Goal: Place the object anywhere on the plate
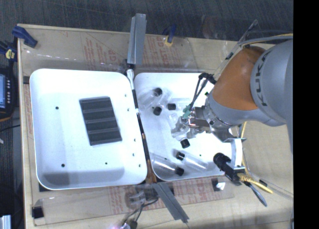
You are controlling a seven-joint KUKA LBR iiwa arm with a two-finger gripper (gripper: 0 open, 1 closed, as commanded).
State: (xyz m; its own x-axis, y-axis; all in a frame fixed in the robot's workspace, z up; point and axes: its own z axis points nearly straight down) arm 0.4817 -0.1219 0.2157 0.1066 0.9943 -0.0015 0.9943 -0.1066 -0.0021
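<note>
Over the right bin (pixel 149 123), the gripper (pixel 183 127) low among clear vials (pixel 172 166) with black caps, finger state hard to tell, nothing visibly held, in the left bin (pixel 45 123) the dark ridged plate (pixel 100 120) sits apart

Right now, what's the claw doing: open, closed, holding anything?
Claw: over the right bin among clear vials; open or closed cannot be told.

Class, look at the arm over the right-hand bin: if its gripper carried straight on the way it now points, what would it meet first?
The gripper seems to point down into the right bin, so it would probably first meet the clear, black-capped vials bunched beneath it. Depth is hard to judge from above.
</note>
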